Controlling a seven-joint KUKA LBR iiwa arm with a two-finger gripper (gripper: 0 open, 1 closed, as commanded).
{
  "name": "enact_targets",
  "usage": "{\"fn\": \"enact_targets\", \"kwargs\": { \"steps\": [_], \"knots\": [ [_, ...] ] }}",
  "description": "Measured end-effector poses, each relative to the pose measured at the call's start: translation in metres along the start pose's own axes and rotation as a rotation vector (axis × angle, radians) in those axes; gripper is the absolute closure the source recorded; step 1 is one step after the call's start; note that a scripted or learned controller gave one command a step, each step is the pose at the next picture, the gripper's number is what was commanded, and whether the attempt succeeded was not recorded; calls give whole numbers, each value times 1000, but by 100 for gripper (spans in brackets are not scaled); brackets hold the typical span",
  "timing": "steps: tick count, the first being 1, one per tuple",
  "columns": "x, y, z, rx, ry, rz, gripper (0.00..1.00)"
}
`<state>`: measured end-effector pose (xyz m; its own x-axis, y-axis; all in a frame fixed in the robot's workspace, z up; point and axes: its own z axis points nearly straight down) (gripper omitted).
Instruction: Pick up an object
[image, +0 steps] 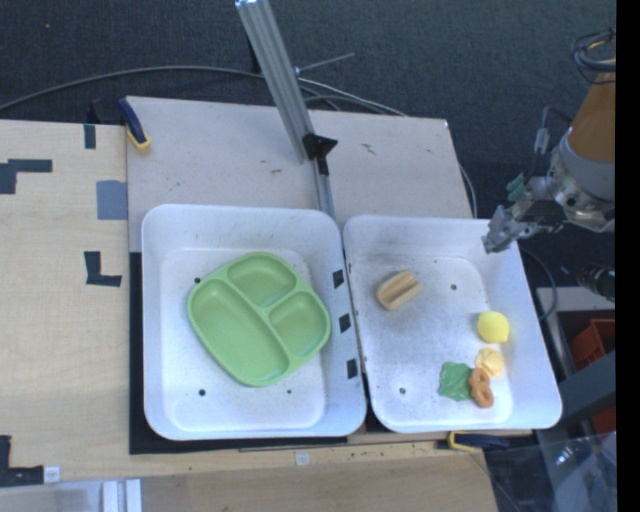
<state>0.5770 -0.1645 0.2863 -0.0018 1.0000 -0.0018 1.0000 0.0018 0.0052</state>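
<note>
Single fixed camera above bench (60, 300), looking down at slant on both bins (160, 300).

Smooth green plastic tray (258, 318), scuffed matt white plastic bins (420, 236), pale wood-grain bench (50, 330), ribbed metal rail (278, 75).

Pale wood bench (60, 330), two shallow white bins side by side, left bin (160, 300), right bin (530, 330)

No readable text, labels, brands or numbers anywhere; the small white tag (301, 459) on the bench's near edge is too blurred to read.
</note>
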Motion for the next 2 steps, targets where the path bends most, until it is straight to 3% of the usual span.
{"fn": "enact_targets", "kwargs": {
  "steps": [2],
  "knots": [
    [122, -6, 18, 8, 4, -6, 100]
  ]
}}
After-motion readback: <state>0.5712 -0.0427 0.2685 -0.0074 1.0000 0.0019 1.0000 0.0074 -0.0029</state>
